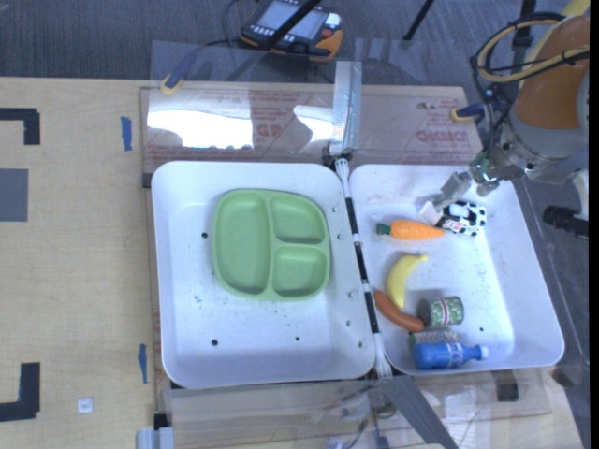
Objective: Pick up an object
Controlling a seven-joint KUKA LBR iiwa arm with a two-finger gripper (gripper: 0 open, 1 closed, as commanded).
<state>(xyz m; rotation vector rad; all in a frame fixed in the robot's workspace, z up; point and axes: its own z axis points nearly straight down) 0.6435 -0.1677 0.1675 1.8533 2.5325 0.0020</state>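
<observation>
Now I am hovering the gripper (456, 188) in the right bin (524, 279), just beside the black-and-white toy (463, 219) and the carrot (413, 231) — its fingers are standing open, holding nothing. Next, I think, it needs lowering onto one.

The arm (552, 82) enters from the upper right of the camera view, its broad orange band sitting above the wrist with grey housing just below it. Yellow and black cables loop over the top of the orange section. From there the wrist angles down and to the left, ending in the tool (456, 189), which points leftward and slightly down at a slant. Its metal fingers (449, 191) look slim and slightly parted, with nothing between them.
</observation>
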